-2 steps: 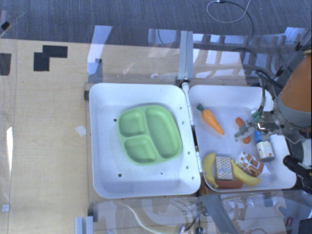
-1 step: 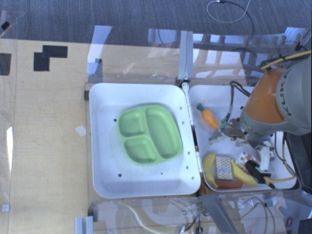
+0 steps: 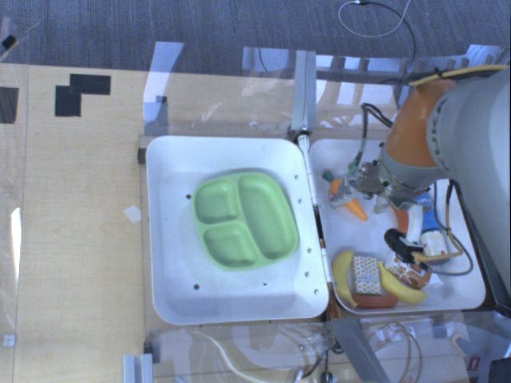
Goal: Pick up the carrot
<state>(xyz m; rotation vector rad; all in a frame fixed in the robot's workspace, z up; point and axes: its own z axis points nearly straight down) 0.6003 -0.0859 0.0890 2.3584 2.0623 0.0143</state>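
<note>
small orange carrot (image 3: 356, 208), green top, lying flat

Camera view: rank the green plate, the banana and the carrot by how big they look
1. green plate, by far the largest.
2. banana, partly hidden by other items.
3. carrot, the smallest, lying by the gripper.

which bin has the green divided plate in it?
The left bin. The green plate lies in its middle; the right bin holds the carrot and other toy food.
</note>
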